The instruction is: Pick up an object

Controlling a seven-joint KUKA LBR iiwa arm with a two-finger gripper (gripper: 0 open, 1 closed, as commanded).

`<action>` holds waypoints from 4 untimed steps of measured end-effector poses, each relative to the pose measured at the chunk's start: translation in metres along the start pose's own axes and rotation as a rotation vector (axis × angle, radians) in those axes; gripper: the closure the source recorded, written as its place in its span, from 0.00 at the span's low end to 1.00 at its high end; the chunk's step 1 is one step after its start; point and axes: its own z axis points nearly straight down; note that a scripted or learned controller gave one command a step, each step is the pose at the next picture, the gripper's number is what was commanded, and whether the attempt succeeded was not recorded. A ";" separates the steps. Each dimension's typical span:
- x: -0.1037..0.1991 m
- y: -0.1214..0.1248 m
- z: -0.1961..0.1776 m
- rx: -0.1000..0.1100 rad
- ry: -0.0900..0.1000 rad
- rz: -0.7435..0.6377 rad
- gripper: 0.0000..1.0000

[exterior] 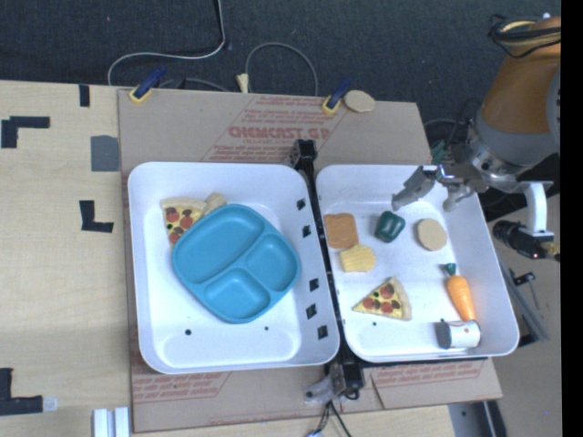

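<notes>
My gripper hangs open over the back of the right bin, its two fingers spread, one toward the left and one toward the right, with nothing between them. Just below it lie a green pepper piece and a round beige cookie. Further left in that bin sit a brown toast piece and a yellow ridged chip. A pizza slice, a carrot and a small grey and white can lie toward the front.
The left bin holds a blue divided plate and another pizza slice at its back left. A tan disc rests on the cardboard behind the bins. Black clips run along the divider between the bins.
</notes>
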 end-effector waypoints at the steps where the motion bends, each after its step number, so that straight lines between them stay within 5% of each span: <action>1: 0.018 0.045 0.162 0.002 0.000 -0.003 0.00; 2: 0.017 0.045 0.145 0.001 0.001 -0.001 1.00; 3: 0.017 0.044 0.145 0.001 0.001 -0.001 0.00; 4: 0.017 0.002 0.159 -0.009 -0.003 0.000 0.00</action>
